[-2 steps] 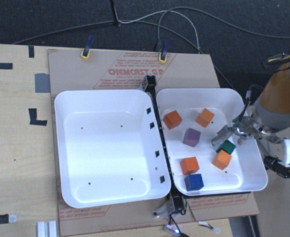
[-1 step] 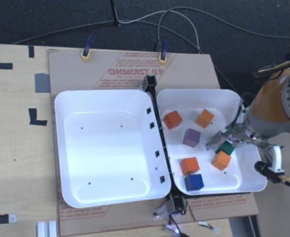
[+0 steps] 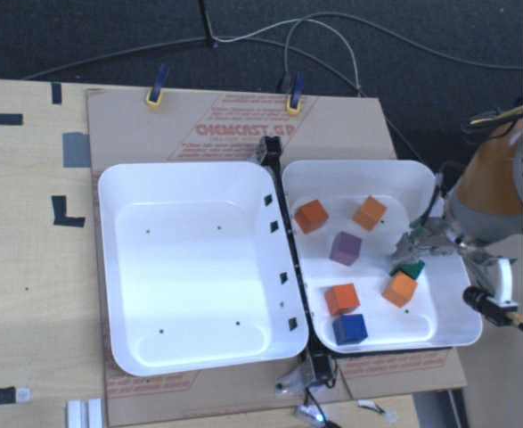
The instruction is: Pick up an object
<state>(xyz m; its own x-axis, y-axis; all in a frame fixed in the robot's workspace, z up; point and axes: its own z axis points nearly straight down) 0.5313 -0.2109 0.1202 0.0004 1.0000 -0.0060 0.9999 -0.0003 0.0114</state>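
Where the arm [image 3: 488, 190] reaches in from the right, its gripper [image 3: 414, 250] sits low in the right bin [image 3: 381, 172], directly over a small green block [image 3: 412, 270]; contact and finger spread cannot be told. Contents of that bin: orange cube [image 3: 401, 288] just beside the green block; orange cube [image 3: 369, 212] near the back; red-orange cubes [image 3: 311, 216] and [image 3: 341, 299]; purple cube [image 3: 346, 248] centrally; blue cube [image 3: 350, 328] at the front. Left bin [image 3: 190, 270] adjoins.
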